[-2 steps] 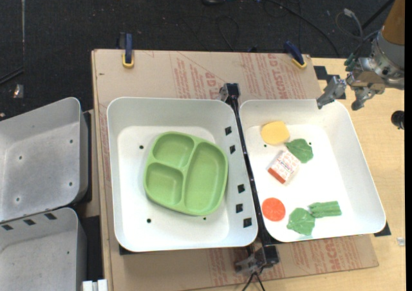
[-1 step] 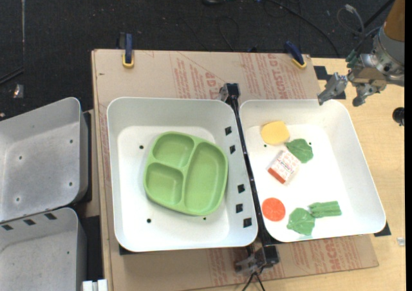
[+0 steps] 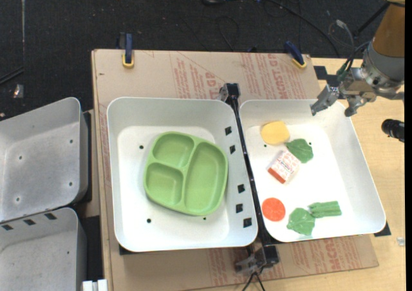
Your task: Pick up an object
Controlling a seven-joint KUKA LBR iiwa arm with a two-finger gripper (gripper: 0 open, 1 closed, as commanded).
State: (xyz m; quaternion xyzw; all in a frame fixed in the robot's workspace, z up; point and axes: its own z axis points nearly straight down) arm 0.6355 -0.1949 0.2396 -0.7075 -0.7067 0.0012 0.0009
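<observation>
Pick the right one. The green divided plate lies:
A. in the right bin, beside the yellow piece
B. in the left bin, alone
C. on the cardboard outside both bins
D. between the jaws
B: the green divided plate lies flat in the left bin, with no other item beside it.

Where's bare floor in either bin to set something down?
Right bin: bare floor on its right side, between the upper green piece and the far wall, below the gripper. The left half is crowded: yellow piece, small box, orange disc, lower green pieces. Left bin: the green tray fills the middle; only corner strips stay bare.
</observation>
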